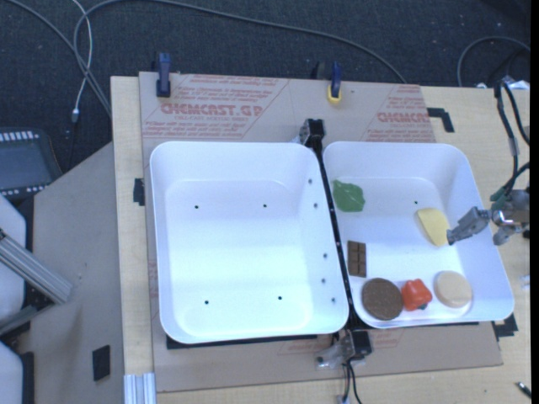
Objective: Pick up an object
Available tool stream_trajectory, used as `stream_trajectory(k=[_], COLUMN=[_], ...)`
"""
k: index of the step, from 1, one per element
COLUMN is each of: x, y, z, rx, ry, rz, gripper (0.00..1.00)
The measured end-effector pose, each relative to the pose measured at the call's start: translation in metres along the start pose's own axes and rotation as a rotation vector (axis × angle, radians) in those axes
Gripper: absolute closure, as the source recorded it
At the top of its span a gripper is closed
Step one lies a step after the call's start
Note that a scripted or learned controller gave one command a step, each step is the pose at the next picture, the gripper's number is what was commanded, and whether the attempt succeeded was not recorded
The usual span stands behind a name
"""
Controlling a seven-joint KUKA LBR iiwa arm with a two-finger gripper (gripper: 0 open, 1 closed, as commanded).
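The yellow block (432, 225) lies at the right of the frame in the right bin (396, 168), close to its right wall, with the end effector (466, 225) just beside it; whether that end effector is wide or narrow I cannot tell. A likely failure: it nudges the block against the wall instead of straddling it. One each of green lump (348, 196), brown bar (357, 258), brown disc (381, 298), red piece (416, 294) and cream disc (453, 289) share the bin. The left bin (244, 162) adjoins it on the table (126, 225), two bins in all.
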State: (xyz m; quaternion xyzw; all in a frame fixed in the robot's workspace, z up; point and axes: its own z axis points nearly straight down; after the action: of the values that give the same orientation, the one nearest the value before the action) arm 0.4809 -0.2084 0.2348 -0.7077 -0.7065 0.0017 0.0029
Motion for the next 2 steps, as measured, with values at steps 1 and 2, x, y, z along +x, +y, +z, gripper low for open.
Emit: stream_trajectory(k=[1,2], x=[0.0,0.003], y=[0.002,0.005], z=[-0.003,0.04], rx=[-0.007,-0.004], ry=[-0.002,-0.001], rz=[-0.002,-0.002], gripper=[0.0,0.0])
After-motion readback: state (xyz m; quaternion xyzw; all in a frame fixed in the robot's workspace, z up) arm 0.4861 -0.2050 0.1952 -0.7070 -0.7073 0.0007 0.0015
